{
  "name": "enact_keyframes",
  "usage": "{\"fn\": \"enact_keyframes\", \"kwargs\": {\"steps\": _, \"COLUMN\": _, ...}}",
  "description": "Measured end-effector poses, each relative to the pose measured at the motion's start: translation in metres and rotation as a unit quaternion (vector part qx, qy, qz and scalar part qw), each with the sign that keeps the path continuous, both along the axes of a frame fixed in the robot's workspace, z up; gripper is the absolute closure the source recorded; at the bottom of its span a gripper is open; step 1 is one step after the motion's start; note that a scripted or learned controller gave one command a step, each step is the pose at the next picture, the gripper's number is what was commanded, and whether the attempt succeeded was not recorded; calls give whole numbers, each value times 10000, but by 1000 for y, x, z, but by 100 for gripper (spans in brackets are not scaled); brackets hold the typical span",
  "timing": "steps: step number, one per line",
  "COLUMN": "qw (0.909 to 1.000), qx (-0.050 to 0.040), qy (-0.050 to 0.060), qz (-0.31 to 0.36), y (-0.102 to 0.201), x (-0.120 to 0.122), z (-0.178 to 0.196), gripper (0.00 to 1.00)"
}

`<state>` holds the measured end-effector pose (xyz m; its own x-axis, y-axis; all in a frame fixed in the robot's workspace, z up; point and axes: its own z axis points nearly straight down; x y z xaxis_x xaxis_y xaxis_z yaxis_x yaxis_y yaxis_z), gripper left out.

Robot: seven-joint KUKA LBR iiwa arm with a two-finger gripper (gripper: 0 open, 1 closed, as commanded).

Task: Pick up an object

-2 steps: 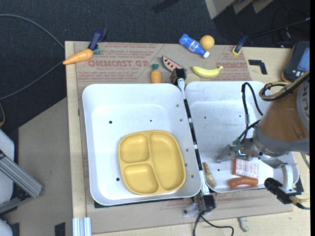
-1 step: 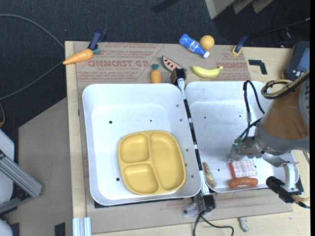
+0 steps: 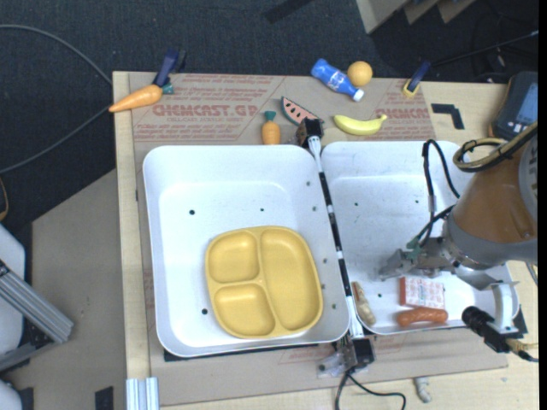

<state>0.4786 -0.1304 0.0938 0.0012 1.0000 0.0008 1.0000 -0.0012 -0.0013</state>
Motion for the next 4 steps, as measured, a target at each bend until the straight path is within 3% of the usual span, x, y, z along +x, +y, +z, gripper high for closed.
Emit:
{"fn": "enact_keyframes", "kwargs": {"steps": 1, "qw": 10000, "qx": -10, "qy": -13, "qz": 5, "y": -1, "x": 1, "z": 27, "gripper": 0}}
{"fn": "enact_keyframes", "kwargs": {"steps": 2, "qw": 10000, "qx": 1, "qy": 4, "qz": 5, "y": 7, "x": 0, "z": -10, "gripper": 0}}
{"fn": "enact_keyframes", "kwargs": {"steps": 3, "qw": 10000, "qx": 8, "qy": -6, "qz": 12, "y": -88, "x": 1, "z": -9, "gripper": 0}}
{"fn": "enact_keyframes", "kwargs": {"steps": 4, "qw": 10000, "qx": 8, "qy": 4, "qz": 13, "y": -12, "x": 0, "z": -10, "gripper": 0}}
